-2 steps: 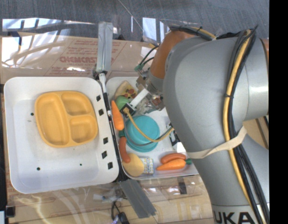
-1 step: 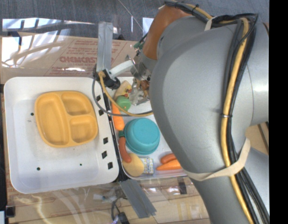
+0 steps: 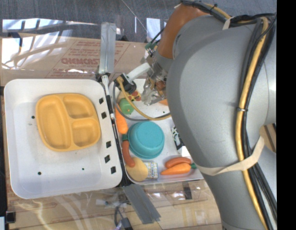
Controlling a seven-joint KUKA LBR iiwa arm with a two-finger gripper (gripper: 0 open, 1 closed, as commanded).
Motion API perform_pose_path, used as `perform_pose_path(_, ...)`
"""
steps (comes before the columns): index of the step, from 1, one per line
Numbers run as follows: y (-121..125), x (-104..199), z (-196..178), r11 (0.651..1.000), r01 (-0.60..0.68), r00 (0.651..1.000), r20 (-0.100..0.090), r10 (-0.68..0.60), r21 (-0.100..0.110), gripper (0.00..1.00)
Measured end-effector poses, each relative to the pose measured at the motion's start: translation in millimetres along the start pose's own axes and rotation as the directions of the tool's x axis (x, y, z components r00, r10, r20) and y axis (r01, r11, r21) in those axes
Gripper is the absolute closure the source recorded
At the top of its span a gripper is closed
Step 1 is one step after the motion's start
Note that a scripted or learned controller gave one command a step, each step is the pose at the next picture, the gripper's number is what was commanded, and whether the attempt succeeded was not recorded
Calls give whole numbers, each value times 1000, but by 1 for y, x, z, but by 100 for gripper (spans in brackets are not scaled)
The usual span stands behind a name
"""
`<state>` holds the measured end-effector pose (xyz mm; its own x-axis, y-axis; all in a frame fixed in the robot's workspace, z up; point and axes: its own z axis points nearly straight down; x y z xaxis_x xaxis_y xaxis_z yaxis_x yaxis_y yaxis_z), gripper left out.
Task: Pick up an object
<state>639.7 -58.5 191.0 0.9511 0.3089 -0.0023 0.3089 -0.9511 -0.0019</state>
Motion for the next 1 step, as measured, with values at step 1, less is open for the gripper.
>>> perform_pose_path(1,-23,-13,-125,999,42,999,-12,-42,-2,100)
